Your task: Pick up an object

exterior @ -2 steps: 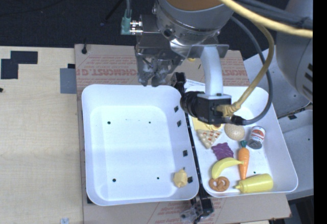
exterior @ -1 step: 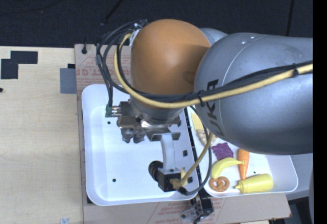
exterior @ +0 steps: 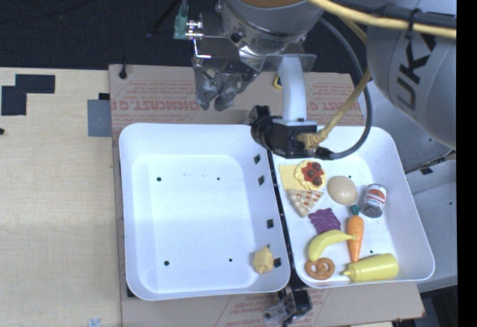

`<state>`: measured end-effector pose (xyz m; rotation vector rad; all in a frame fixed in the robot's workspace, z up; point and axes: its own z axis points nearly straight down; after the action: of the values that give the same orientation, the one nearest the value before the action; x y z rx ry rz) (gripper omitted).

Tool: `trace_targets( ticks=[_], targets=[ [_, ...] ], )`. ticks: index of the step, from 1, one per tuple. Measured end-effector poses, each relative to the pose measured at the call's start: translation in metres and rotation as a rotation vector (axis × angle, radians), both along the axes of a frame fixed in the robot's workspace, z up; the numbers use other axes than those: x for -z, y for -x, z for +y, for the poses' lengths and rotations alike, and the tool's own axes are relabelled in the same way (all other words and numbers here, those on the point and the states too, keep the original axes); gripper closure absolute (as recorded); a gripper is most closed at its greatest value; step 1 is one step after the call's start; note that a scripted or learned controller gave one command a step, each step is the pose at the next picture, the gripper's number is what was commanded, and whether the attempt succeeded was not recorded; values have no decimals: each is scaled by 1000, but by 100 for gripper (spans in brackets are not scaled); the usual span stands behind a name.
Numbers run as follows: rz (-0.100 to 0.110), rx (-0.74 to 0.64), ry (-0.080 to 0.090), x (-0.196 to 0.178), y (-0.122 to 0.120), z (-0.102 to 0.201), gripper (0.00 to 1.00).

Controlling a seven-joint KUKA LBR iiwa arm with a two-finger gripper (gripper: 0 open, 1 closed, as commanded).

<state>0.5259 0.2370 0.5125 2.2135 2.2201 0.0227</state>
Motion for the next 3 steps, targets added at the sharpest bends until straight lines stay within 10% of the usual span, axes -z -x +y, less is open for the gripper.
trace_targets(
  ticks=[2,3],
  targets=[
    [21,4,8,-25,4,-35,100],
    [36,-1,15,163,54,-10,100]
  ],
)
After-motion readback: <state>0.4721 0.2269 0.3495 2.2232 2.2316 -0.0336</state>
